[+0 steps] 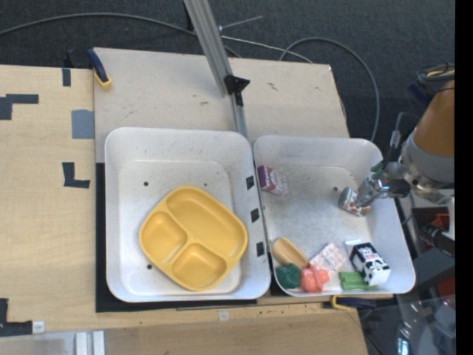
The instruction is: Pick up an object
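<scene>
**Gripper low at the right bin's far edge, over a small object**

The yellow tray [194,237] fills the left bin [118,198]; everything else is placed from it. To its right sits the right bin [310,150], and beyond that the arm [436,135] reaches in. The gripper [367,193] hangs well right of the tray, down on a small grey-and-red object [353,202] by the bin wall; whether it grips is unclear. Nearer the tray lie a pink packet [273,180], a tan bun [288,252], a green piece [289,276] and a black-and-white carton [369,262]. A good pick likely needs the object centred, clear of the wall, then a straight lift.
</scene>
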